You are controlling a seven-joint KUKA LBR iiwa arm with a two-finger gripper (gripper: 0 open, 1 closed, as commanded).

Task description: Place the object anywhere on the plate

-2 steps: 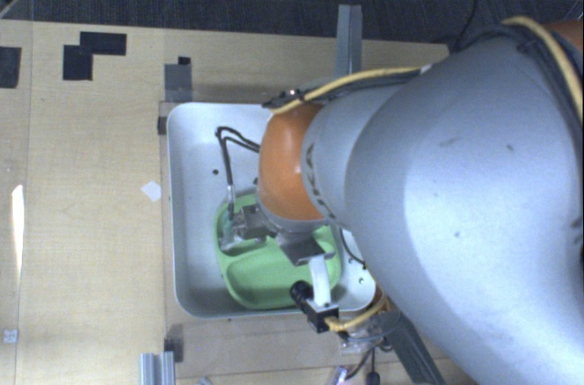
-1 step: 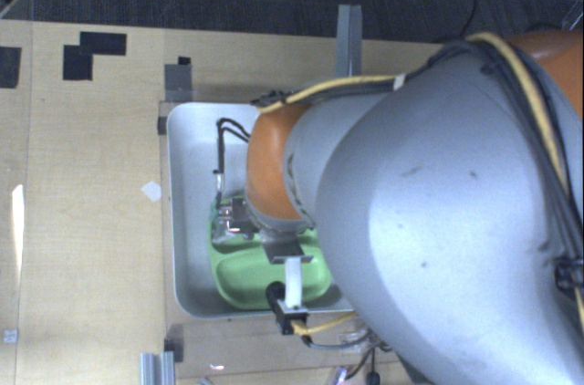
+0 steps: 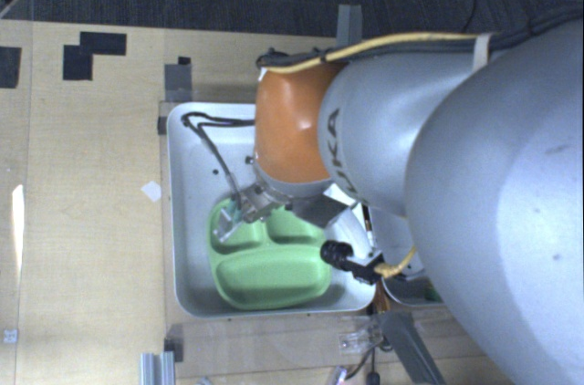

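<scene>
A light green plate (image 3: 269, 275) with raised dividers lies in the near half of the left white bin (image 3: 187, 219). My gripper (image 3: 239, 214) hangs over the plate's upper left compartment, low and close to its rim. The grey arm with its orange band (image 3: 290, 132) covers the plate's far right part and most of the bin behind it. A pale, glassy shape (image 3: 226, 226) shows at the gripper's tip above the plate; I cannot tell whether it is the object or part of the gripper.
The arm's bulk hides nearly all of the right bin; only a sliver of it (image 3: 401, 287) shows near the front. A black cable (image 3: 212, 137) loops across the left bin's far floor. Light wooden bench (image 3: 82, 219) stretches to the left.
</scene>
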